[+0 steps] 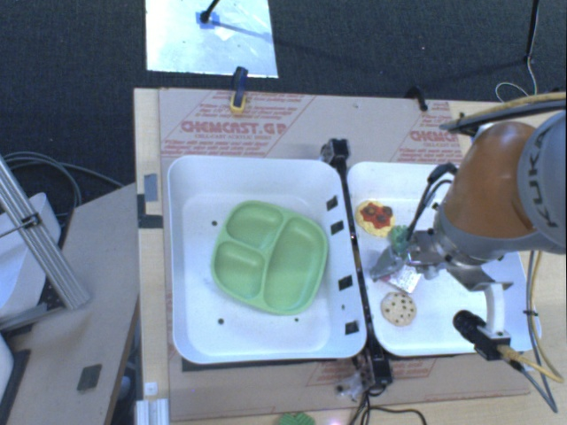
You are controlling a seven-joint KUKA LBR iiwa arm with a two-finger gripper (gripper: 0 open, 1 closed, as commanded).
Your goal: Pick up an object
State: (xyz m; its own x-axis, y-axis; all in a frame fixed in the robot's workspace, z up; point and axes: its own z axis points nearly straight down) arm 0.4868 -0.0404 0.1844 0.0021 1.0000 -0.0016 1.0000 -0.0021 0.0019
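Evidently reaching for toy food, the gripper [396, 264] hangs low in the right bin [425, 339] between pizza [375, 217] and cookie [399, 308]; whether it pinches anything, I cannot tell.

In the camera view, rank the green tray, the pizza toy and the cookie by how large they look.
Largest to smallest:
1. green tray, by far the largest, in the left bin.
2. pizza toy and cookie, in the right bin, look about alike; the pizza is perhaps slightly bigger, but too close to rank.
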